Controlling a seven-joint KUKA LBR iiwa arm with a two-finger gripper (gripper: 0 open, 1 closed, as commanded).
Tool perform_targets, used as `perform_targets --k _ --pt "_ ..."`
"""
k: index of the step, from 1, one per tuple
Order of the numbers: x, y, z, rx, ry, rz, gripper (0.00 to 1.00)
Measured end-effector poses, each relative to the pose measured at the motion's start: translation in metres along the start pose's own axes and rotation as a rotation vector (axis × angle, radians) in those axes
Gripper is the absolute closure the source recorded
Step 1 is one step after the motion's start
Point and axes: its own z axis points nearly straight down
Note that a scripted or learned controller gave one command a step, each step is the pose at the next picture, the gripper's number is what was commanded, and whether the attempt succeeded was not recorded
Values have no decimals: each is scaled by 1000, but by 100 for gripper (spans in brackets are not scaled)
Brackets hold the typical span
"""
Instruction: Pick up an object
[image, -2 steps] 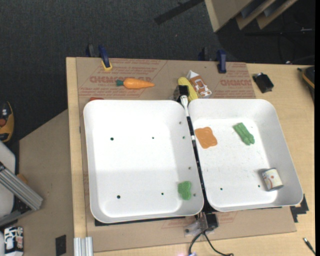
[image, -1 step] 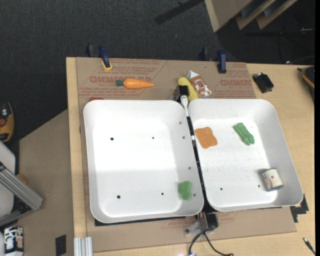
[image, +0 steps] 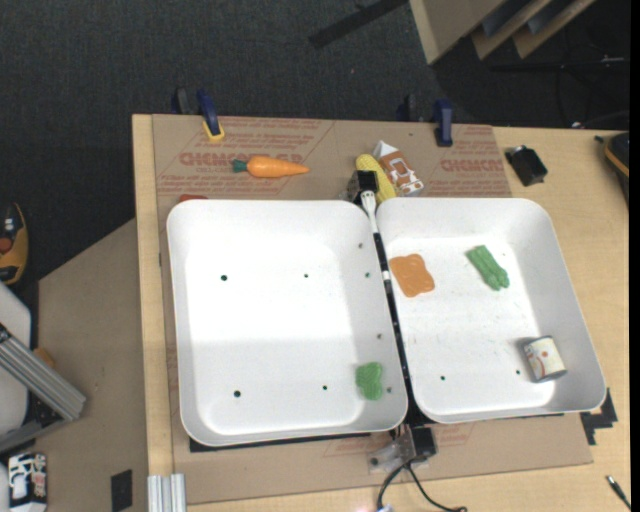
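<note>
Presently, the objects lie across both bins. Left bin (image: 200, 300) – one small green lump (image: 370, 380) near its lower right corner, close to the dividing rim. Right bin (image: 560, 260) – a flat orange piece (image: 411, 275) near the left wall, a long green piece (image: 487, 268) to its right and well apart from it, and a small white canister (image: 543, 358) near the lower right corner. Beyond the bins, on the cardboard sheet (image: 330, 145), a toy carrot (image: 270, 168) lies on its side; a yellow item (image: 370, 170) and a brown-and-white packet (image: 401, 173) sit together at the bins' top junction.
</note>
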Motion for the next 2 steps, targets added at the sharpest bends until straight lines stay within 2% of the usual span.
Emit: perform_targets --k 1,2 --pt "75 -2 180 17 5 -6 0" --pt "71 0 161 -5 -1 1 100"
